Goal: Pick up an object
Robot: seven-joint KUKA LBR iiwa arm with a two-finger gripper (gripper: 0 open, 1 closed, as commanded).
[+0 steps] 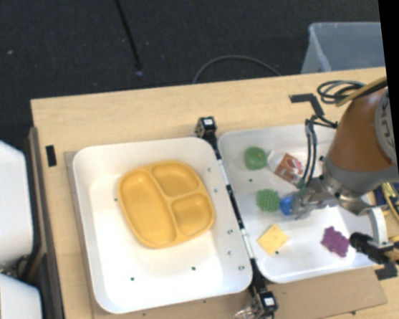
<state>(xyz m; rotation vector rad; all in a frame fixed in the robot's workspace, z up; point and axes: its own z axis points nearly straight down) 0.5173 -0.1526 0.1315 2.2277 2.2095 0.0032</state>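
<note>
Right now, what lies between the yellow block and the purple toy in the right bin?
Bare white bin floor separates the yellow block from the purple toy in the camera view; nothing sits there.

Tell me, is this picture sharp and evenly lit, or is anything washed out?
Camera view: soft overall, small items like the blue object lack crisp edges; the left bin floor is bright, nearly washed out; the yellow tray casts little shadow; the floor beyond the bench is dark.

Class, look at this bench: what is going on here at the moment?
A grey robot arm with an orange band reaches into the right white bin, its gripper low beside a small blue object and a green bumpy ball. A yellow block and purple toy lie nearby. The left white bin holds a yellow divided plate.
</note>
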